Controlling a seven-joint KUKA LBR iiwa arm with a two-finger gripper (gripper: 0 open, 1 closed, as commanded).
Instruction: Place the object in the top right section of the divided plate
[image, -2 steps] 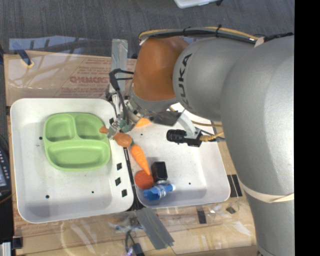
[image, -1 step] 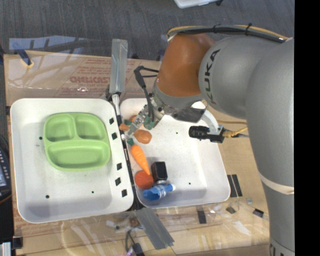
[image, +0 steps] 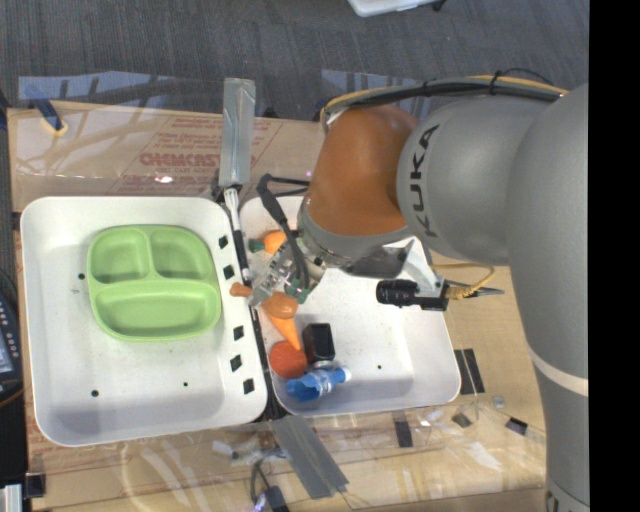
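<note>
On the left we see a shallow white plastic bin (image: 60, 380), and in its upper half lies a light green plastic divided plate (image: 150, 310) with three compartments. Its top right section (image: 182, 255) faces the wall that the two bins share. On that shared wall, just right of the plate, sits a small orange stub (image: 240, 290).

Next comes the second shallow white plastic bin (image: 400, 350), where the loose things crowd along the left side. A curved orange piece (image: 270, 241) lies near the top. Below it the metal two-finger gripper (image: 278, 278) hangs low over the bin's left edge. We cannot tell whether it is wide, narrow or holding anything, as the wrist and clutter blur that spot. Just below the gripper, touching or nearly touching it, lies an orange carrot-shaped toy (image: 283, 306). We cannot say which of these items is the one to be placed, but all of them are in or at the right bin, apart from the plate.

Lower down sit a round red-orange ball (image: 288, 360), a black block (image: 320, 341) just beside it, and a clear bottle with a blue cap (image: 315, 384) in the bin's lower left corner.

The grey arm with its orange band (image: 360, 170) covers the bin's upper part and reaches out to the right.
</note>
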